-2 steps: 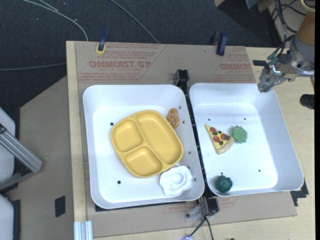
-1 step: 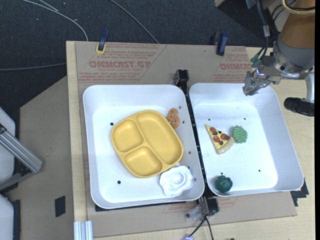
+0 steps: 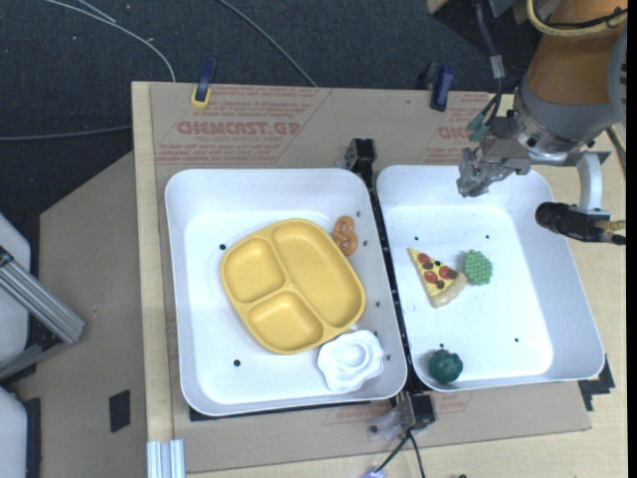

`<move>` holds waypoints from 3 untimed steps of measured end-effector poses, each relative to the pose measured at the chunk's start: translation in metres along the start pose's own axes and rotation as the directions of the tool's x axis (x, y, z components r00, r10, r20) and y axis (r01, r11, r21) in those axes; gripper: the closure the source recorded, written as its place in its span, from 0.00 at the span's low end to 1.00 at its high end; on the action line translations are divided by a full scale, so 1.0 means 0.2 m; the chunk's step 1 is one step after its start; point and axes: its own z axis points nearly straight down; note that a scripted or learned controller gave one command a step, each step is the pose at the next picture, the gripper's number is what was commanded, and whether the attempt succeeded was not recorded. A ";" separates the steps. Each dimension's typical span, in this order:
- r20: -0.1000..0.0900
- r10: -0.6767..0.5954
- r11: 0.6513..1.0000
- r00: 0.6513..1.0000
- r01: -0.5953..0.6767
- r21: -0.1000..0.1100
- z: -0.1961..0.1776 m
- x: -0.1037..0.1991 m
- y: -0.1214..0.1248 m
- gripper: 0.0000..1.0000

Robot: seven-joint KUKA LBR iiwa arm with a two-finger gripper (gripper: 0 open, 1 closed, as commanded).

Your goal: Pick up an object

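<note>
The bench [image 3: 299, 118] carries a cardboard sheet under two white bins. The left bin [image 3: 189, 267] holds a yellow divided plate [image 3: 291, 285], a pretzel [image 3: 345, 234] just beside its upper right rim and a white fried egg [image 3: 349, 358] touching its lower edge. The right bin [image 3: 557, 307] holds the candidate objects, spread apart, likely for access: a pizza slice [image 3: 436, 275] touching green broccoli [image 3: 477, 267], and a dark green item [image 3: 444, 365] near the front wall. The pincer [image 3: 481, 179] hovers above the bin's far edge, holding nothing; whether it is released or clenched cannot be told.

yellow tray [image 3: 292, 285], pizza slice [image 3: 436, 276], gripper [image 3: 478, 181] above
</note>
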 end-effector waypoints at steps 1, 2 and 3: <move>0.000 0.000 1.000 1.000 0.000 0.003 0.08 0.26 -0.08 1.00; 0.000 0.000 1.000 1.000 0.000 0.001 0.05 0.53 -0.18 1.00; 0.001 0.001 1.000 1.000 -0.001 0.003 0.13 0.78 -0.26 1.00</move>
